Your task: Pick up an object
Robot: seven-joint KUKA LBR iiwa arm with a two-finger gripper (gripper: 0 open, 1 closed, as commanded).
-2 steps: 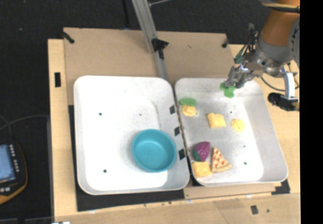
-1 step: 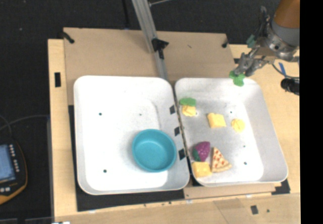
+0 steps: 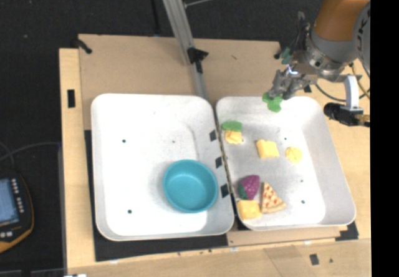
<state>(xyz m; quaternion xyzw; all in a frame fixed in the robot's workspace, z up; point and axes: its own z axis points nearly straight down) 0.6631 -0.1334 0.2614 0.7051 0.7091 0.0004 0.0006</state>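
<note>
My gripper point(image 3: 277, 95) hangs over the back rim of the right bin point(image 3: 324, 145), shut on a small green object point(image 3: 273, 103) that sits between its fingertips, lifted off the bin floor. On that floor lie a green-topped yellow piece point(image 3: 232, 133), a yellow cheese block point(image 3: 267, 148), a small yellow lump point(image 3: 293, 155), purple grapes point(image 3: 249, 186), a pizza slice point(image 3: 272, 198) and a yellow block point(image 3: 249, 209).
The left bin point(image 3: 124, 126) holds a blue bowl point(image 3: 190, 185) near its front right. A grey metal post point(image 3: 177, 17) rises slanting behind the bins, near their shared edge. Cardboard lies under both bins.
</note>
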